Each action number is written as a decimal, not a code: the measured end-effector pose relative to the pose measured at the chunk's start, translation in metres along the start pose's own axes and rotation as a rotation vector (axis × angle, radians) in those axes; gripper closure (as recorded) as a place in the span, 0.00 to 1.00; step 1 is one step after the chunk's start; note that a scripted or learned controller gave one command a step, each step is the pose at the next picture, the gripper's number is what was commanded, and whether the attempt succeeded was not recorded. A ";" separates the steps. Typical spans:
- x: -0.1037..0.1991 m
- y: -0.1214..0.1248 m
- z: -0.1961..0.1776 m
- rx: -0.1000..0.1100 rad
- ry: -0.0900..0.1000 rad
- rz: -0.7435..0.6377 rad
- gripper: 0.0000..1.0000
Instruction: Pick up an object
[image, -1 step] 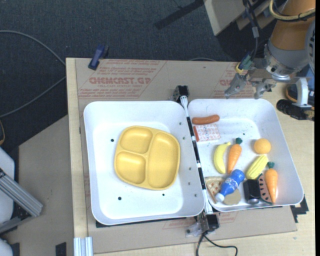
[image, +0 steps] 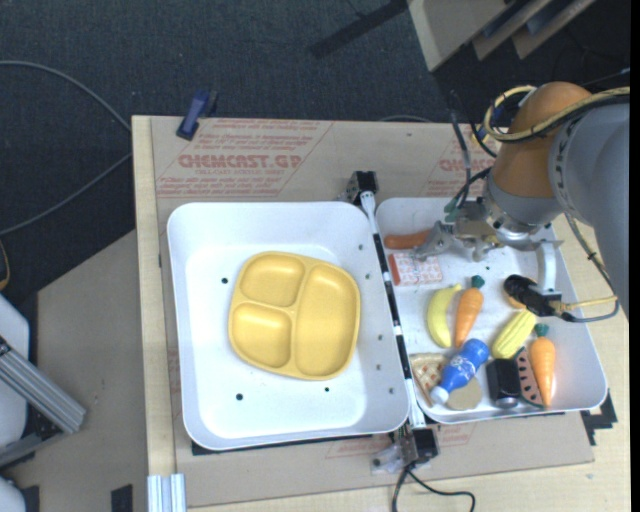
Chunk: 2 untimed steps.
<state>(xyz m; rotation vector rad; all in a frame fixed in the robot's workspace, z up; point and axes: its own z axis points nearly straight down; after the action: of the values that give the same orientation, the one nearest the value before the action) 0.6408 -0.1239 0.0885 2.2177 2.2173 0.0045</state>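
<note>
Blue-capped bottle (image: 463, 366) near right bin's (image: 590, 385) front edge, carrots (image: 467, 312) behind. Gripper (image: 468, 232) low at back edge; grip state can't be told. Yellow tray (image: 294, 314) centers left bin (image: 200, 300).

A yellow 3-compartment plate (image: 295, 316) lies in the left white bin (image: 195, 390). A blue clip (image: 195, 114) sits at the bench's (image: 150, 300) far left corner.

A single fixed camera looks down at a slant on the bench (image: 300, 150). Both white bins (image: 200, 300) sit fully in frame, mid-distance.
</note>
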 end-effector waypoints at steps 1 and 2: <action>0.026 -0.052 -0.003 -0.002 0.000 0.001 0.00; 0.028 -0.089 -0.001 -0.007 -0.002 0.002 0.00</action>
<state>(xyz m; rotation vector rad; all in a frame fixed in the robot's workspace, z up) 0.5522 -0.0955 0.0890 2.2156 2.2104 0.0108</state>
